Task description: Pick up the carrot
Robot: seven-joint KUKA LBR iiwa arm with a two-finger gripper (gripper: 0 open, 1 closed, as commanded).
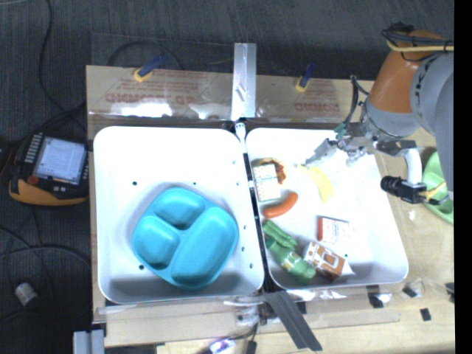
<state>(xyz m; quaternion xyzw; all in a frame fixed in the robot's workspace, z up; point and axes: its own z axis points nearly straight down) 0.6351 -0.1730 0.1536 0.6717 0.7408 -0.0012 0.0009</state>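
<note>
My gripper [330,149] hung over the upper part of the right bin [369,198], reaching in from the right edge; whether it was spread or pressed together I could not tell at this size. Nothing was seen between it. The carrot [280,205] lay on the right bin's floor near the divider, orange and tilted, well apart from my gripper and below-left of it. A small printed carton [266,181] sat just above the carrot, touching or nearly so. A yellow banana [321,184] lay between the carrot and my gripper. Green vegetables [286,251] rested below the carrot, with two snack boxes [330,245] to their right. The left bin [118,161] carried a blue sectioned tray [186,234].
</note>
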